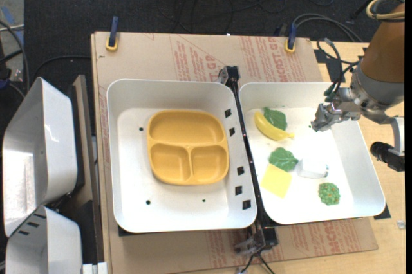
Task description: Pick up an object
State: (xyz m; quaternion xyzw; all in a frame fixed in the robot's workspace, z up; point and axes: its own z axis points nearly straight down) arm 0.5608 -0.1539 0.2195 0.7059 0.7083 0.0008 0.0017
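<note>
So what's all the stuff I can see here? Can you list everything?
white bins: two, white, side by side on the bench
divided plate: one, yellow, three sections, in the left bin
banana: one, yellow, right bin, far left part
leafy piece: one, green, lying on the banana
second leafy piece: one, green, middle of the right bin
square piece: one, yellow, near part of the right bin
clear piece: one, see-through, right bin; can't tell what it is
round bumpy piece: one, green, near right of the right bin
clamps: two, blue and yellow, back edge of the bench
arm: one, grey and orange, right side
gripper: one, over the right bin
</note>
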